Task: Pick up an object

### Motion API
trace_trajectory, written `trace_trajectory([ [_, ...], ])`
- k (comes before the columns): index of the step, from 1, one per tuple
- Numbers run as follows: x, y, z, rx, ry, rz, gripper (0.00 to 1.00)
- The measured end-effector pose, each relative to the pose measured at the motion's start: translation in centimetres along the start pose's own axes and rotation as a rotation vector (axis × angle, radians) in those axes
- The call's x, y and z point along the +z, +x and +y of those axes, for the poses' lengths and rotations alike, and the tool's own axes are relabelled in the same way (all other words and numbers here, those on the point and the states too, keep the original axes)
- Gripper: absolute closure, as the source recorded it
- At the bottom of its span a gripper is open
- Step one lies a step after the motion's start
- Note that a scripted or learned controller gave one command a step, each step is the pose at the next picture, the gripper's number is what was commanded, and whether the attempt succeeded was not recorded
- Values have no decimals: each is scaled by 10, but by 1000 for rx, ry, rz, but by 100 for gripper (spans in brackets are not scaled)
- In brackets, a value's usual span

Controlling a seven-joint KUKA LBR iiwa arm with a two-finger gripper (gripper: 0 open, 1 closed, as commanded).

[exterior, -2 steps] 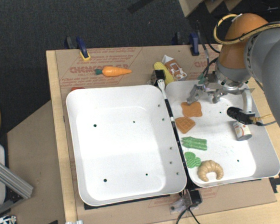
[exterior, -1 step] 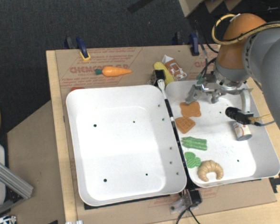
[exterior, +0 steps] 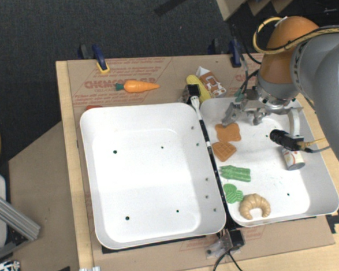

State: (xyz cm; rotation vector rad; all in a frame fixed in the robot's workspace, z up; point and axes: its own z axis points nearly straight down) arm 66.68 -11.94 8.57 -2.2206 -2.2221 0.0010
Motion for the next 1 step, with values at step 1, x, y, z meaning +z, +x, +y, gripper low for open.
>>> trace_trajectory([
  [1, -1, 21, -33, 2, 0, 1, 0],
])
